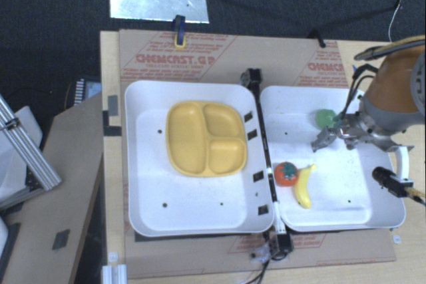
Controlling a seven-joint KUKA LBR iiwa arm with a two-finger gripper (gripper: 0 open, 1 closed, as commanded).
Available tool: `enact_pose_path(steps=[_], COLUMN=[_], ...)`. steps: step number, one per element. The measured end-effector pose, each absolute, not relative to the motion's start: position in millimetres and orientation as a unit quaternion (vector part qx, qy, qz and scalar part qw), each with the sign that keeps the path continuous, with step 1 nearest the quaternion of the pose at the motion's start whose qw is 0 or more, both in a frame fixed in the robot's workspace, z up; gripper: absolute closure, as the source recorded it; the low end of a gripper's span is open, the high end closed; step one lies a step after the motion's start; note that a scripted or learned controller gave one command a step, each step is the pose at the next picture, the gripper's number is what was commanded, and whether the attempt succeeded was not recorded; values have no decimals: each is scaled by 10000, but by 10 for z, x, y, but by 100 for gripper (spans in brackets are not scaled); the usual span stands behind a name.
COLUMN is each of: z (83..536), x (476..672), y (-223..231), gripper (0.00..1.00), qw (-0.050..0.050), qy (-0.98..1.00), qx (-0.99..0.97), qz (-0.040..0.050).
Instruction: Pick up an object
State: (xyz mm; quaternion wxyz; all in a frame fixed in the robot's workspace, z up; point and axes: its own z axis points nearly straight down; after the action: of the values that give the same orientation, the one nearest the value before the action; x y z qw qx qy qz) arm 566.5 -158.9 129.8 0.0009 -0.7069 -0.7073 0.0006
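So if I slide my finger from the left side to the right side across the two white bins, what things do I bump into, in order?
Yellow divided plate → red tomato toy → yellow banana → green object → the robot's gripper.

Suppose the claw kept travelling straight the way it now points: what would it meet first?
The claw points left and slightly down, probably meeting bare floor of the right bin first; depth is unclear.
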Motion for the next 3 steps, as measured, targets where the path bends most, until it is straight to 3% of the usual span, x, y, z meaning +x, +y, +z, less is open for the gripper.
enact_pose_path(steps=[1, 2, 3], z=[818, 953, 1558], x=[5663, 5680, 5619], y=[-1584, -1591, -1574], gripper=[0, 100, 100], qw=[13, -14, -29], qy=[-7073, -7071, -7079], qx=[-7069, -7071, -7063], qz=[6, -6, -17])
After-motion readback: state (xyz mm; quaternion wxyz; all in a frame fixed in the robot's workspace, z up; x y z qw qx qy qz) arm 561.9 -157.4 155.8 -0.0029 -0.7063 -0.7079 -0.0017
